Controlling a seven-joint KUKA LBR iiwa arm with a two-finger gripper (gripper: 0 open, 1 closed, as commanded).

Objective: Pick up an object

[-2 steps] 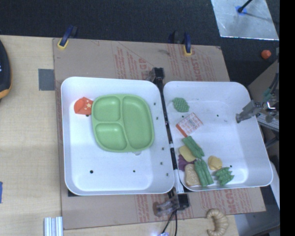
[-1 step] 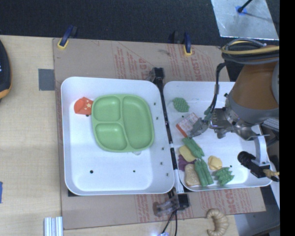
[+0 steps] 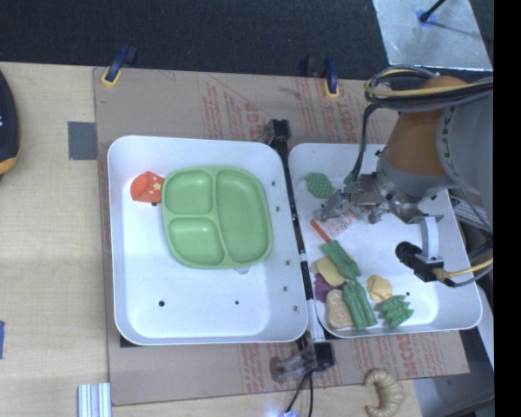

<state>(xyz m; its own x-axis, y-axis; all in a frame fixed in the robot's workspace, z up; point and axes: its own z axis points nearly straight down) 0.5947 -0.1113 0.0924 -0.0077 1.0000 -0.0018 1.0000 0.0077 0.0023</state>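
The two-finger gripper point(image 3: 340, 205) hung in the right white bin point(image 3: 451, 320), approach step; its finger state could not be told. The orange carrot-like piece point(image 3: 321, 230) lay at its seven o'clock; descent seemed next.

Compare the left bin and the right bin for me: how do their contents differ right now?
The left bin carries one big green divided plate and a small red piece beside it; the right bin carries many small toy foods, mostly clustered at its near end. The arm's tool sits over the right bin, by an orange-red item; nothing hangs over the left bin. Both are shallow, white, and lie side by side.
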